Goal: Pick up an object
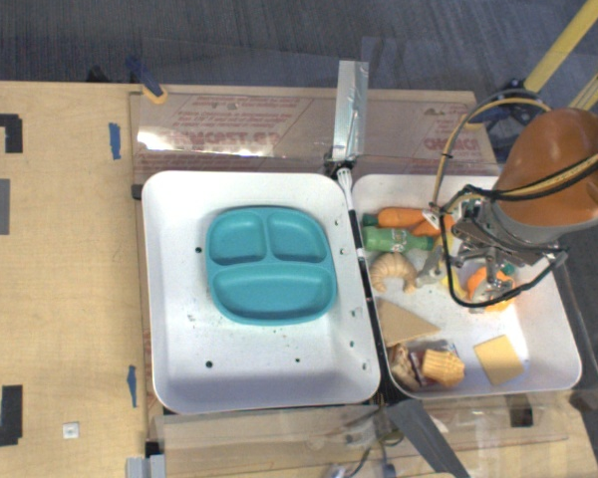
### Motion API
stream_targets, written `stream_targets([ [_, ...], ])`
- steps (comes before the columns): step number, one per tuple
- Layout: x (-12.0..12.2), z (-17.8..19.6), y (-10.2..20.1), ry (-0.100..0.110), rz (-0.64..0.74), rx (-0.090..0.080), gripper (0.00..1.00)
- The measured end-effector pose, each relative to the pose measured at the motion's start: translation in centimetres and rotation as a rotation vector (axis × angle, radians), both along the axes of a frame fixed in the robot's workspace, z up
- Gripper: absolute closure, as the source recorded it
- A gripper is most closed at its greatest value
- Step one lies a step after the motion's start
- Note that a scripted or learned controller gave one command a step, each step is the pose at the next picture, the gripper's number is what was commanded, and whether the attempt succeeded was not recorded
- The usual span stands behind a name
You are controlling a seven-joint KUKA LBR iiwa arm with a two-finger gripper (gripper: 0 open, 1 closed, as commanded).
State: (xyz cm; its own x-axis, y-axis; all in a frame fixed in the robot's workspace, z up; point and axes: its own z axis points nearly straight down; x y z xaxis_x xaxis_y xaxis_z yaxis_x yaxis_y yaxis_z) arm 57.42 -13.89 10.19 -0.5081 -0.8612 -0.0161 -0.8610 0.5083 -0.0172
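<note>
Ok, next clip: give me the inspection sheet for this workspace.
Surface: two white bins; left bin, right bin.
Job's things: in the right bin, carrot, green piece, croissant-like piece, tan wedge, corn cob, yellow cheese block.
Clutter: teal divided plate in the left bin.
Grippers: gripper low over the right bin; finger state unclear.
Cables: black and yellow cables looping around the wrist.
Surroundings: wooden bench, blue tape marks.
</note>
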Motion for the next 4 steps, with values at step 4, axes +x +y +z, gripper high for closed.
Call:
stream_targets([
  [4, -8.4, 5.0, -7.0, 0.014, 0.385, -0.011, 0.0],
])
